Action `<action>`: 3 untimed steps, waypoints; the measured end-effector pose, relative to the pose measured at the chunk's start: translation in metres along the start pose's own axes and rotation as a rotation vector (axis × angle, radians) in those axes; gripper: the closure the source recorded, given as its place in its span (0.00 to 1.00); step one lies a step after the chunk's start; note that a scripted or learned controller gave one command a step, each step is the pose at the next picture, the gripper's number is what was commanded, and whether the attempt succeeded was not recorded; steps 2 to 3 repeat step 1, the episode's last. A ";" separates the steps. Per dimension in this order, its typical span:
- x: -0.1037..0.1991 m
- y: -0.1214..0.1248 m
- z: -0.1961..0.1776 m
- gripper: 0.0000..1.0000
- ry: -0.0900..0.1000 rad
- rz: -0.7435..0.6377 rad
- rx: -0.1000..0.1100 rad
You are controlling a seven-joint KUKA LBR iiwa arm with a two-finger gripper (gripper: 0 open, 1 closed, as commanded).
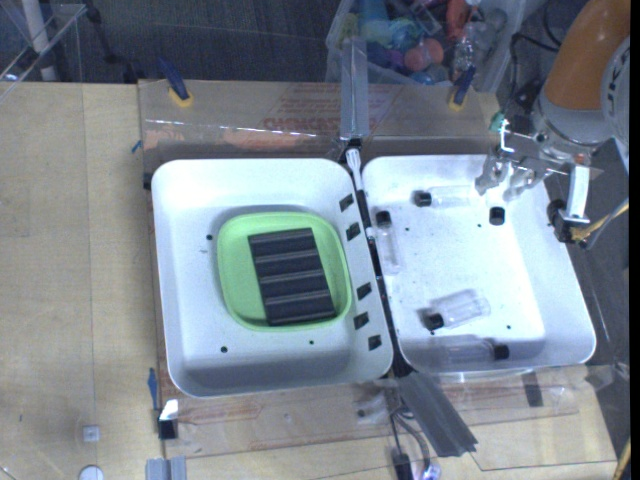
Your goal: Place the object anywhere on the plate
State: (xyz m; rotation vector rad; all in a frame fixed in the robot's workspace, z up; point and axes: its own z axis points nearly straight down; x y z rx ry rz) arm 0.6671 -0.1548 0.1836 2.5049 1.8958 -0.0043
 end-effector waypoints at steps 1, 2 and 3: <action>0.000 0.000 0.000 0.00 0.000 0.000 0.000; 0.000 0.000 0.000 0.00 0.000 0.000 0.000; 0.000 0.000 0.000 0.00 0.000 0.000 0.000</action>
